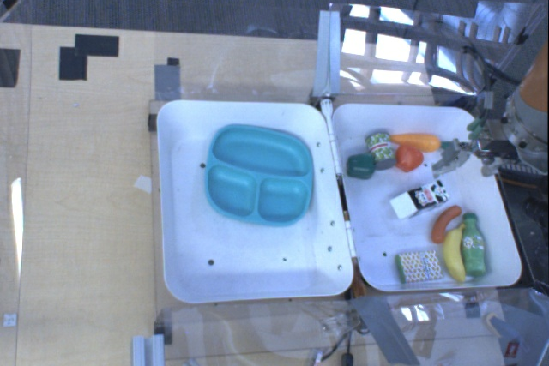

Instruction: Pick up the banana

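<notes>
Banana [453,254]: we find it flat in right bin [506,210], near front-right corner. Wedged between green bottle [473,245] on right and patterned box [419,267] on left; red sausage [445,224] at its far tip. We judge side access tight, approach from above freer. Pincer [461,153] hovers over bin's far-right part, well apart from banana; jaws apart, nothing between. Left bin [180,210] carries blue tray [259,174].
</notes>
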### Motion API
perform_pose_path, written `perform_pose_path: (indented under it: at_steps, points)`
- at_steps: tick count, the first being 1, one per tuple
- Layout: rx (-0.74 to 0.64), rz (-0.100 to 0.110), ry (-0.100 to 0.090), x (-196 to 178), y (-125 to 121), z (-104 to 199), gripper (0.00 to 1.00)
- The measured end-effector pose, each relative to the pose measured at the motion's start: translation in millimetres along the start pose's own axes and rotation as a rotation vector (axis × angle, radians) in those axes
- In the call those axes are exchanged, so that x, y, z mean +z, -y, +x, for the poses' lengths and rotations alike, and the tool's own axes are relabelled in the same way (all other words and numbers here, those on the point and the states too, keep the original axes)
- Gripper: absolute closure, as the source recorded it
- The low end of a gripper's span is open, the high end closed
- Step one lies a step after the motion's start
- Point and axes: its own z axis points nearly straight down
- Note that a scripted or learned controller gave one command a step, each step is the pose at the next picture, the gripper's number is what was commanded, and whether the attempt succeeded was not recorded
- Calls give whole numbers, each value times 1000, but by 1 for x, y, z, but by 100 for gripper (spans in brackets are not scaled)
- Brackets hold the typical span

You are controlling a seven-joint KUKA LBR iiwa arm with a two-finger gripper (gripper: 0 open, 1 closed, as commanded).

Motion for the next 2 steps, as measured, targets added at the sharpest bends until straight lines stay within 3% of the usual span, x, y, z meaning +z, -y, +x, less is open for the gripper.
perform_pose_path:
  at_steps: [1,2]
  points:
    - [-153,-4,0,144,42,-26,0]
    - [-314,-15,0,150,45,-31,0]
